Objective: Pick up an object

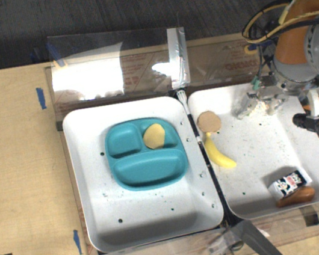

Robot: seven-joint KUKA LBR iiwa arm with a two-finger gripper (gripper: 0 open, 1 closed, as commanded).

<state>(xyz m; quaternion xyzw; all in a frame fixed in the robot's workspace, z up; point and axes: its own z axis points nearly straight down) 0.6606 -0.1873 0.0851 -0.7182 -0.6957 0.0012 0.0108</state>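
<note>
My gripper (pixel 258 102) hangs over the back of the right bin (pixel 310 152), on the grey arm with the orange band (pixel 295 45). To its left lies a round brown disc (pixel 209 122), with a yellow banana (pixel 218 154) just below it. In the bin's front right corner a small black-and-white carton (pixel 291 181) leans against an orange-brown sausage-shaped piece (pixel 297 195). In the left bin (pixel 91 191) a teal divided plate (pixel 145 169) carries a yellow rounded object (pixel 153 136) in its back right compartment.
A clear plastic sheet with a metal strip (pixel 179 56) stands behind the bins. Cables (pixel 263 23) loop near the arm at the back right. Tan bench top (pixel 19 197) with black markers lies to the left.
</note>
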